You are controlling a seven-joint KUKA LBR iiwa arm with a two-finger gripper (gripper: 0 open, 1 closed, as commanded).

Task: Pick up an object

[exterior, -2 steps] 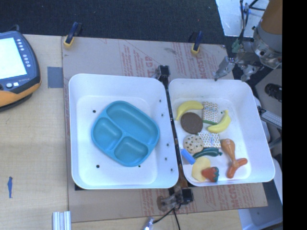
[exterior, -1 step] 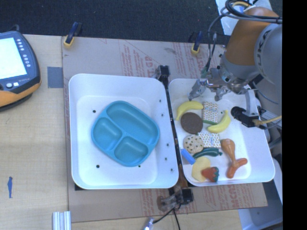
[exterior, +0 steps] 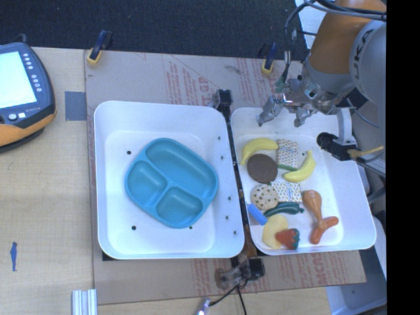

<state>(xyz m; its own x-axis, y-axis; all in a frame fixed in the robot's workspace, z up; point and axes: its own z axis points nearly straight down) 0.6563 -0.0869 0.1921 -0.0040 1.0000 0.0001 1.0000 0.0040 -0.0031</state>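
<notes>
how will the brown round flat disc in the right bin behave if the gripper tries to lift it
The brown round flat disc looks like rigid toy food, so probably stiff and light. It lies low, touching the yellow banana, so fingers may struggle to get under it. The gripper hangs above the bin's far edge.

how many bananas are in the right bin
2. One banana lies near the bin's far left corner, just above the brown disc. The other banana lies to its right, beside a cracker. More could be hidden under the pile.
</notes>
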